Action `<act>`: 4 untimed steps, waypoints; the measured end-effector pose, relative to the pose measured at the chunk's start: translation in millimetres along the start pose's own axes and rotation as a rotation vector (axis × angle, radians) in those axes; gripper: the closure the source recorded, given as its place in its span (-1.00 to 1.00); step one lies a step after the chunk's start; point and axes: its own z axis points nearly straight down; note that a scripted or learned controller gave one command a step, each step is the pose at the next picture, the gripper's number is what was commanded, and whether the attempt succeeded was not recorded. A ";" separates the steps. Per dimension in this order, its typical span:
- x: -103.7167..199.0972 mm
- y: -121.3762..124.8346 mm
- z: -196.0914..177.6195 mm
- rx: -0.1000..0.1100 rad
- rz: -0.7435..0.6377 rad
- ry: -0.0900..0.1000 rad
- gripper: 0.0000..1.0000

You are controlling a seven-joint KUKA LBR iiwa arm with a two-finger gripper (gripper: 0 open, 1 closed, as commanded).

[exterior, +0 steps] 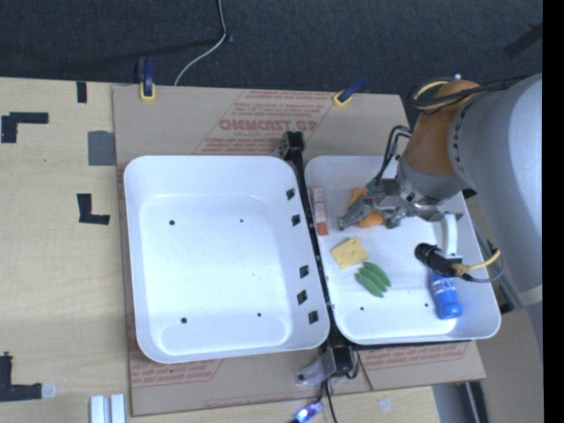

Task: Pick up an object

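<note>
Beside the left bin (211, 254) sits the right bin (476, 324), and over its upper part hangs the arm (476, 139); the gripper (370, 208) is low by an orange object (368, 221), its jaws too blurred to judge; below lie a yellow block (348, 253), a green piece (374, 278) and a blue bottle (447, 298).

Two bins sit side by side on a board (256, 122). In the right bin (476, 324), a block (349, 253) lies near the left wall, a pod (374, 278) just below it, and a bottle (447, 296) lies toward the right wall.
</note>
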 end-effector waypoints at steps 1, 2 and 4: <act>-30.8 53.1 -117.9 -0.011 0.000 -0.002 -1.00; 5.5 -5.4 -57.6 0.012 0.002 0.006 -1.00; 4.5 -106.8 -15.2 0.003 0.003 0.002 1.00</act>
